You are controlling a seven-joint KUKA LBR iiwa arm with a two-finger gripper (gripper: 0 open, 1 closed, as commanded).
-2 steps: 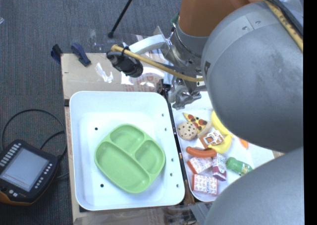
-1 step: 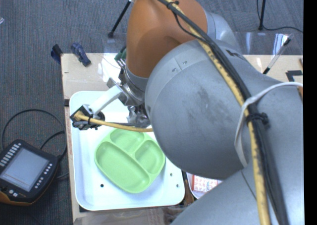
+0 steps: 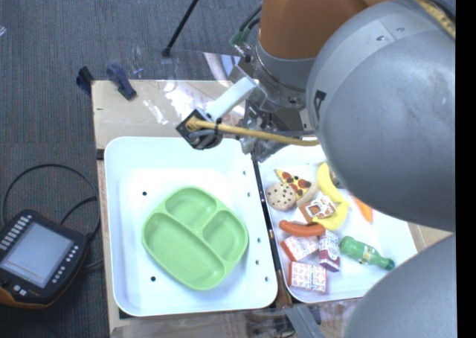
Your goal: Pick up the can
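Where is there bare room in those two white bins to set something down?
Left bin: bare floor rings the green divided plate, widest along the far side. Right bin: crowded with toy food, pizza slice to green bottle; the arm hides its far part.

No readable text anywhere.
The small red-and-white cartons (image 3: 308, 276) in the right bin (image 3: 401, 254) bear printing, too small and blurred to make out.

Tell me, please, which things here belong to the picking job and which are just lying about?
For the job: arm; right bin it reaches over.

Lying about: green plate; left bin; banana; sausage; green bottle; cookie; handset on the floor.
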